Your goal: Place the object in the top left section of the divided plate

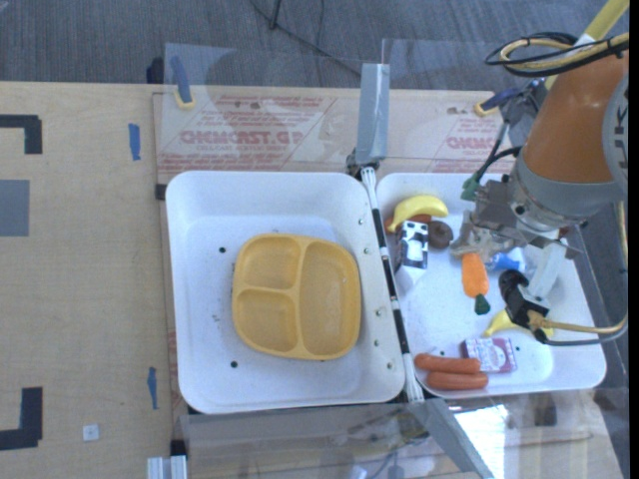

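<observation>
The yellow divided plate lies in the left bin, all three sections bare. Right of the plate, in the right bin, lie a banana, a black-and-white toy, a brown round piece, a carrot and two sausages beside a pink packet. The gripper hangs above the carrot (its state I cannot tell). Which object is meant is unclear; all lie right of the plate.

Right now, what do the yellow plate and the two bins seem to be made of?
The plate looks like moulded plastic, matte yellow: one even colour, soft rounded dividers. The left bin and the right bin look like white plastic, slightly glossy, with rounded corners; painted metal cannot be excluded.
</observation>
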`<state>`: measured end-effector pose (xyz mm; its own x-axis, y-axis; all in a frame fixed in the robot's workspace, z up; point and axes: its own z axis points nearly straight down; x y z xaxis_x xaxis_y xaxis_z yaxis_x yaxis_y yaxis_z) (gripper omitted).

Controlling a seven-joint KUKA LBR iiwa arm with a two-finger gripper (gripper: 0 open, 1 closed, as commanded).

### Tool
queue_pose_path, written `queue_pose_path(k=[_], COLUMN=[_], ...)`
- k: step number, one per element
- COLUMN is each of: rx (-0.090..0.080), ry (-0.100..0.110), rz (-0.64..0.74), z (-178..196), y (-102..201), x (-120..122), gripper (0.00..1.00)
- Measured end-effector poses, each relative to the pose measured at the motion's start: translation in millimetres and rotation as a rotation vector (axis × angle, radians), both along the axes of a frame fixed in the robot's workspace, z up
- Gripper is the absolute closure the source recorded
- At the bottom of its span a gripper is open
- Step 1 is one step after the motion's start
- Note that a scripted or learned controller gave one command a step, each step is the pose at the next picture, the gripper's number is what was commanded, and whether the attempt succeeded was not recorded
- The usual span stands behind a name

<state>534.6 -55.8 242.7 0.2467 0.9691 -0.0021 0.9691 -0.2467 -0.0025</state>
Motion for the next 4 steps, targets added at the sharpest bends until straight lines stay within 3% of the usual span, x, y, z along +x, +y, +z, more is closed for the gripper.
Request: queue_pose_path(k=[1, 2, 3, 4], rx=[0.003, 0.002, 0.003, 0.002], ry=[0.000, -0.003, 0.000, -0.003], rz=[0.308, 0.546, 0.651, 0.637], z=[-30.4, -58.9, -26.1, -15.1], y=[49.5, 146.8, 181.8, 177.1], x=[1.5, 24.5, -19.4, -12.9], gripper=[1.00, 1.00, 1.00, 1.00])
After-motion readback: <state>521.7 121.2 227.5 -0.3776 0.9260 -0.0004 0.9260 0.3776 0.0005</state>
